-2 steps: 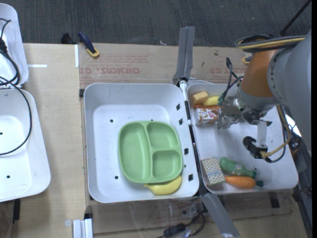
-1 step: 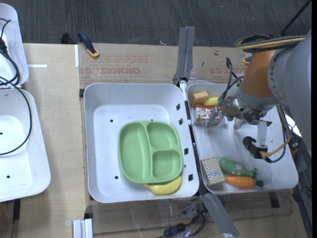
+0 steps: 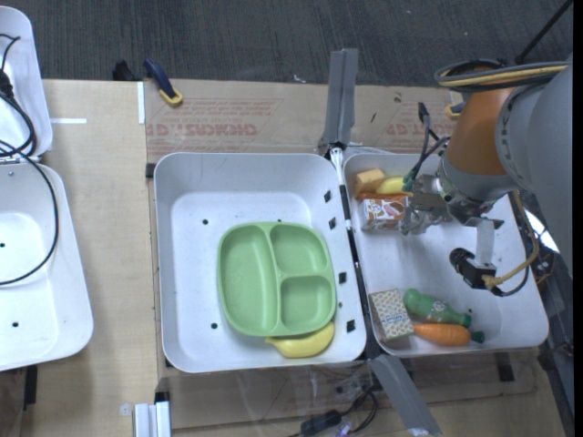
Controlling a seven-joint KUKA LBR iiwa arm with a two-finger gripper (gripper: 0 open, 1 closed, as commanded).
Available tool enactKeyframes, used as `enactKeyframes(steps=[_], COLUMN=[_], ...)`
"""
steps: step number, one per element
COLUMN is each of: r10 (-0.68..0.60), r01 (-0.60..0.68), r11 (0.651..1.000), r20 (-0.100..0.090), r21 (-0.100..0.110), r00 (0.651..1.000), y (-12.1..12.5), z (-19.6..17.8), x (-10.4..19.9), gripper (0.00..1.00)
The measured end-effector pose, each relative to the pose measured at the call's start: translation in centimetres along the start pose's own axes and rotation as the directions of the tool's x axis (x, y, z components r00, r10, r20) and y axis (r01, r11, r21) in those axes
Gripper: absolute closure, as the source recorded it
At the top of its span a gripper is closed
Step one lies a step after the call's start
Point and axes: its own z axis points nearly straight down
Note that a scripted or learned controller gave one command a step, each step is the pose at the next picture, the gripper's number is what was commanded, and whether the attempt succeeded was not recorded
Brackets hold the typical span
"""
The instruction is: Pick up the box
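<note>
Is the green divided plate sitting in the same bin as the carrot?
No. The green divided plate lies in the left bin, while the carrot lies in the right bin.

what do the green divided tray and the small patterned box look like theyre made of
Green three-compartment tray: probably moulded plastic, matte, with smooth rounded edges and one even colour. Small patterned box: likely printed cardboard, going by its flat faces and sharp corners.

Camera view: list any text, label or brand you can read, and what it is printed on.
Red lettering on the cardboard sheet: upside down and blurred, not readable.
Print on the small box: too small to read.
Print on the snack packet: too blurred to read.
</note>
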Motion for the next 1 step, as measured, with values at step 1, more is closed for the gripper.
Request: enactKeyframes(steps=[1], r10=[0.0], r01=[0.0], r11=[1.0], r20=[0.0], r21=[0.001], r00=[1.0], y=[-0.02], z=[0.02], x=[0.01], gripper=[0.0])
